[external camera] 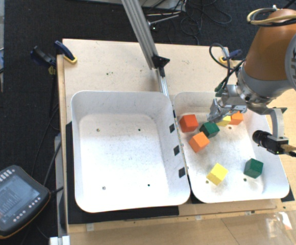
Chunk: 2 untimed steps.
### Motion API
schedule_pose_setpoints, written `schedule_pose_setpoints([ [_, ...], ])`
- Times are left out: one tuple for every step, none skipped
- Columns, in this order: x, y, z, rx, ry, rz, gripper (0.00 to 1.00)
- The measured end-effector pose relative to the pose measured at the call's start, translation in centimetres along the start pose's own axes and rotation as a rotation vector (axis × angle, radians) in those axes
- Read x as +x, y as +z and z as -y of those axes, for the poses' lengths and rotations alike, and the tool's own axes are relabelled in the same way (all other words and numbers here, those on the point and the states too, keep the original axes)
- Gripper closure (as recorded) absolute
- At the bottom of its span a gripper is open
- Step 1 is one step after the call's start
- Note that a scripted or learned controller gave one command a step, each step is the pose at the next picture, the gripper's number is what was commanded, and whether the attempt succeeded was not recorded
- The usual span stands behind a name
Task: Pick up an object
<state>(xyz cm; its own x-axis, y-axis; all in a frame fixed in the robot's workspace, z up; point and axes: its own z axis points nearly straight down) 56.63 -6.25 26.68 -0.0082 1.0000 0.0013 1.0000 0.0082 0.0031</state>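
The gripper (223, 112) is covering its own fingertips from above, so their spacing is not showing. A yellow block (225, 120) is peeking out just beneath it, mostly hidden. Just right of the gripper, a small orange block (236, 119) is lying partly under the arm (275, 55), which the frame's right edge is cutting off.

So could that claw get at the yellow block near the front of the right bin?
Probably yes. The yellow block lies alone on the right bin floor, nothing on top or touching it, while the claw hangs over the cluster farther back.
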Motion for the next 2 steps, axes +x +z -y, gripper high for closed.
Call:
schedule_pose_setpoints([
  [5.2,1.6,0.0,0.004,0.0,0.0,1.0],
  [10.6,3.1,-0.4,0.006,0.0,0.0,1.0],
])
